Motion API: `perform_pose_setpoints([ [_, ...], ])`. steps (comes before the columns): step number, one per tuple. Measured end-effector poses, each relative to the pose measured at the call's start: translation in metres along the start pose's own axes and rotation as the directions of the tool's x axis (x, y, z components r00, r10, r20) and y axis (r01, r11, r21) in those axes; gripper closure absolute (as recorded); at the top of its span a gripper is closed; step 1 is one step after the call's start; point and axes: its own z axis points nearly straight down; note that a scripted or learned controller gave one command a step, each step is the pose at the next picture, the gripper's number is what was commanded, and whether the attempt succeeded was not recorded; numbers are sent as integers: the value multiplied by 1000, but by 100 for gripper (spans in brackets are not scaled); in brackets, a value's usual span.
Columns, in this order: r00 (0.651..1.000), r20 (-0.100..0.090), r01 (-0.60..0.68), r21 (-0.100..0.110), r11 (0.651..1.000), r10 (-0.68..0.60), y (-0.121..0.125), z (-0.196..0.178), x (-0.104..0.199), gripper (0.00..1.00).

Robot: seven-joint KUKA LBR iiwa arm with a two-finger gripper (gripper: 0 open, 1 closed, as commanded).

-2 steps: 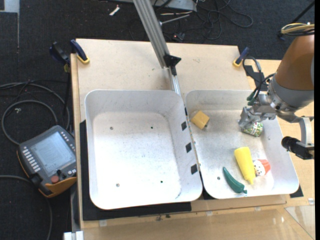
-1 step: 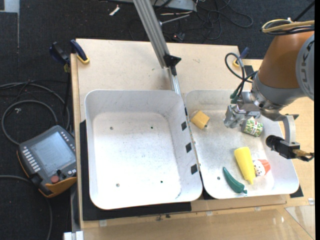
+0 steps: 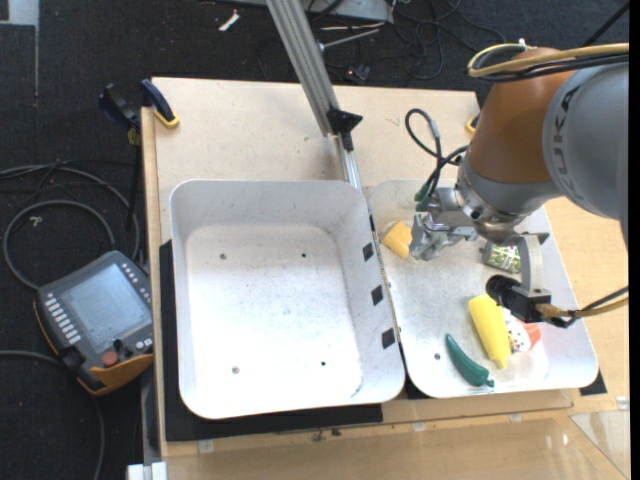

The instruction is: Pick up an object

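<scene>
Now | fingers [image 3: 425, 240] state: cannot tell | yellow wedge [image 3: 397, 239] just beside, axis unclear

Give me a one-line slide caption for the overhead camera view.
KUKA arm's end effector poised in the right bin beside a yellow wedge, with a toy corn cob and green pepper nearby.

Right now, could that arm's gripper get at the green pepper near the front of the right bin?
Probably yes. The green pepper lies uncovered, beside the yellow corn, and the gripper is above the same bin.
</scene>
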Motion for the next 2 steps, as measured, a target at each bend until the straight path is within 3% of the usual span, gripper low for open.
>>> perform_pose_setpoints([
  [2, 1000, 0, 1, 1, 1000, -1, -9, -5, 107, 100],
])
